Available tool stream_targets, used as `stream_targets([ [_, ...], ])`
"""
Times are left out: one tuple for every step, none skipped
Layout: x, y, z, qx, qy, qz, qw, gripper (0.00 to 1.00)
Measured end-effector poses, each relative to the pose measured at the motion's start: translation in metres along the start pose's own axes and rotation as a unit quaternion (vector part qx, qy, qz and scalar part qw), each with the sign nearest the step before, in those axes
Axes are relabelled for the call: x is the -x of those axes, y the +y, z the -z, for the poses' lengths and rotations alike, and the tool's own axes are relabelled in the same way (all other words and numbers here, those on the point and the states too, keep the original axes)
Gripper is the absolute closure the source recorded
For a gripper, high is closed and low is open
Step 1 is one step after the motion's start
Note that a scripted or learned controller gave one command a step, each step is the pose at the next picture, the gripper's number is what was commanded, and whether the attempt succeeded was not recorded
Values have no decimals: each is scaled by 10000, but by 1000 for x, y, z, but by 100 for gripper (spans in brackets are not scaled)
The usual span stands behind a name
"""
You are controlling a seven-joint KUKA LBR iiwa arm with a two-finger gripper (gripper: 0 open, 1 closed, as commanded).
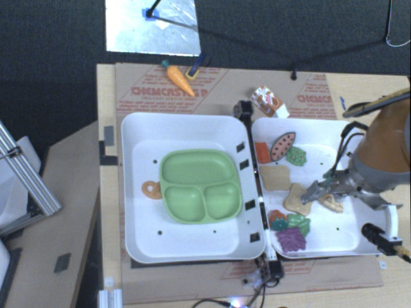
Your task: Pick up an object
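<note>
Gripper (313, 193) low in the right bin (347, 239), nothing lifted yet.
Jaws narrowly parted, tips touching the tan toast-shaped piece (295, 201) lying on the bin floor; closing and raising remain.

Your open floor lies at the right bin's (347, 128) upper right and lower middle; toy food (292, 220) crowds its left side.
</note>
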State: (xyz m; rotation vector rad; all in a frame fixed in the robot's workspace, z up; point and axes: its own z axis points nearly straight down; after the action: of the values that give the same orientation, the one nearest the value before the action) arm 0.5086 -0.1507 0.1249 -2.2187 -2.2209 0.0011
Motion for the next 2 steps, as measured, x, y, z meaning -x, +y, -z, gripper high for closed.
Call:
stream_targets([
  [2,3,-36,39,-17,-10,10000,0],
  [1,5,-25,78,-18,-3,10000,100],
])
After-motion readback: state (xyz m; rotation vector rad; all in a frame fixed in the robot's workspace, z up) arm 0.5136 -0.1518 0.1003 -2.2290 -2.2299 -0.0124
